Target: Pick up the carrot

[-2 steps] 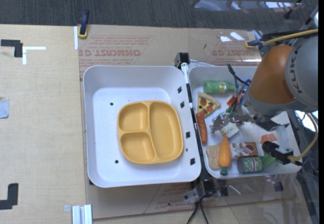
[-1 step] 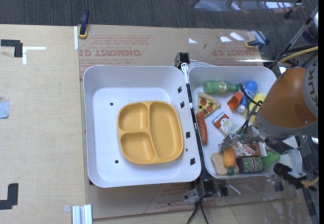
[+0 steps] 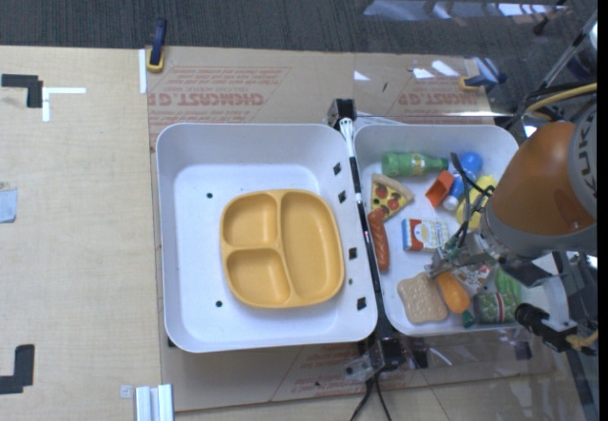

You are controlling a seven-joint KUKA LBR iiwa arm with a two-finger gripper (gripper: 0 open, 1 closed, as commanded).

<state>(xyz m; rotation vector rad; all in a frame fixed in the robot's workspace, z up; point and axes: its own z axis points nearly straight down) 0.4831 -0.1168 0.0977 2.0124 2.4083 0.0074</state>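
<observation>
Dark carpet runs behind my worktop (image 3: 76,220), a pale wooden surface carrying two shallow white bins side by side on a sheet of cardboard. From my seat I see the arm (image 3: 551,186) reaching into the right bin (image 3: 432,132), its orange band covering that bin's far right side. The gripper (image 3: 465,262) sits low over the clutter, and I cannot tell whether its fingers are apart or together, since the metal parts blur into the objects beneath. The carrot (image 3: 454,295) lies just below the gripper tip, touching or nearly touching it, beside a slice of bread (image 3: 422,299) on its left. Green leafy pieces (image 3: 494,305) lie right of the carrot. Above the gripper I see a small carton (image 3: 423,235), a pizza slice (image 3: 388,194), a green bottle (image 3: 413,163) and a sausage (image 3: 379,243) along the bin's left wall. Well away from the gripper, the left bin (image 3: 180,248) holds a yellow divided plate (image 3: 282,248).
</observation>
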